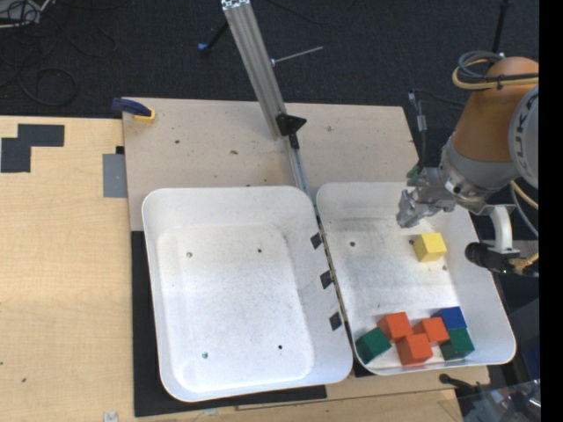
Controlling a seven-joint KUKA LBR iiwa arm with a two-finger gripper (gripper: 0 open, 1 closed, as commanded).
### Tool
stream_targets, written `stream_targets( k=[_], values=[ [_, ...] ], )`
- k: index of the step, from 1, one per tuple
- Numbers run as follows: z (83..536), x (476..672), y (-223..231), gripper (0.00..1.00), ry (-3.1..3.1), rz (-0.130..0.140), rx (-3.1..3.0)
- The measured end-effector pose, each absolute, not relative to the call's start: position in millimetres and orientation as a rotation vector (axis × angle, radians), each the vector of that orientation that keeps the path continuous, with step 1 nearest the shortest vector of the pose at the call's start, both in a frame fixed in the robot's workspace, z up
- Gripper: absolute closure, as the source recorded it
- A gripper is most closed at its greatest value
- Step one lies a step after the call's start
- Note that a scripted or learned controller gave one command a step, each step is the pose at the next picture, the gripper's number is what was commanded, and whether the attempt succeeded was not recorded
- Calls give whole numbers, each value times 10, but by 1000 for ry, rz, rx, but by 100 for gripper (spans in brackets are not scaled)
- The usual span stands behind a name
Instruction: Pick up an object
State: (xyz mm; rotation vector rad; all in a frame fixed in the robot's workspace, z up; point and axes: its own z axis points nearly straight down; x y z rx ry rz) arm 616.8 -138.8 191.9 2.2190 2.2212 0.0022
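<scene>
Grey arm (528, 139) w/ orange band, grey cables looped on top.

I'm looking down on a robotics lab. The arm (493, 134) reaches over a plywood bench (220, 139) with two white bins (176, 205) set side by side. An aluminium rail (257, 60) with a checker tag rises behind them, and cables (35, 7) trail across dark carpet (369, 25).

A single fixed camera sits above the bench (220, 139), looking down at a slant toward twelve o'clock, far enough back to take in both white bins (176, 202), with the arm (493, 130) entering from three o'clock, though its exact height is unclear
</scene>
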Motion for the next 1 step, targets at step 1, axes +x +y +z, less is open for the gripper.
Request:
stream_targets(
  k=[1],
  values=[
    [2403,6175,-1403,100,2220,3,2219]
  ],
)
